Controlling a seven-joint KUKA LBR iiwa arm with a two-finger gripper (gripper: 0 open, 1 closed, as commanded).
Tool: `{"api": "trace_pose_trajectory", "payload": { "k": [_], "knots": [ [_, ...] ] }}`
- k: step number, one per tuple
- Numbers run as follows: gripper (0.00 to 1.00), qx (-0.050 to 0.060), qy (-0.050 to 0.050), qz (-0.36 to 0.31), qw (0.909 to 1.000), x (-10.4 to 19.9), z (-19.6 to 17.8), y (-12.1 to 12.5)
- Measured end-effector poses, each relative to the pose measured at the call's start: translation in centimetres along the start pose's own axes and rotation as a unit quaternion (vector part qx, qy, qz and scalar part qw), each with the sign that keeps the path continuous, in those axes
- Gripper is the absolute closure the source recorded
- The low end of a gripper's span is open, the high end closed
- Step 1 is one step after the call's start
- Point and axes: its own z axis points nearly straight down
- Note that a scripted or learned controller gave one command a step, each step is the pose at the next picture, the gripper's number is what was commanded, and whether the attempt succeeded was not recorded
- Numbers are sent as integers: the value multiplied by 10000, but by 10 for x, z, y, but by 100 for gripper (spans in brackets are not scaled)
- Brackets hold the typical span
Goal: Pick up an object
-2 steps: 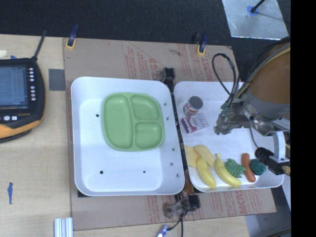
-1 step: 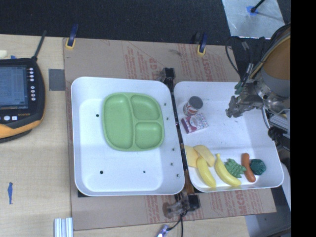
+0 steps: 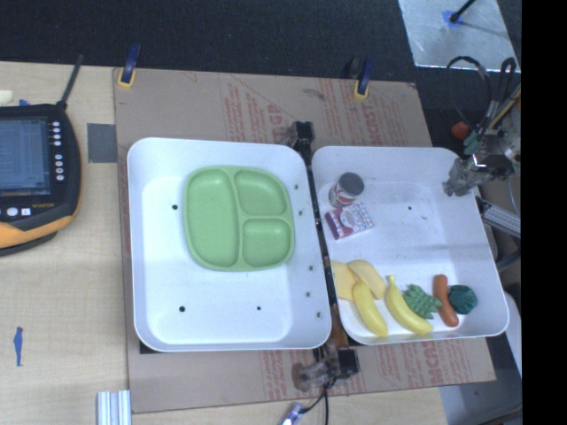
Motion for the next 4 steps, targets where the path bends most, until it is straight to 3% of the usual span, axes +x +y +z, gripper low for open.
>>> {"api": "trace_pose_trajectory", "payload": {
  "k": [1,2,3,4],
  "knots": [
    [0,-35,-1,-27,10000,111,123,2],
    [0,-2,1,-2,10000,20,90,-7],
    [0,5,6,-2,10000,-6,53,-113],
    [100,9,6,-15,10000,-6,43,-113]
  ]
}}
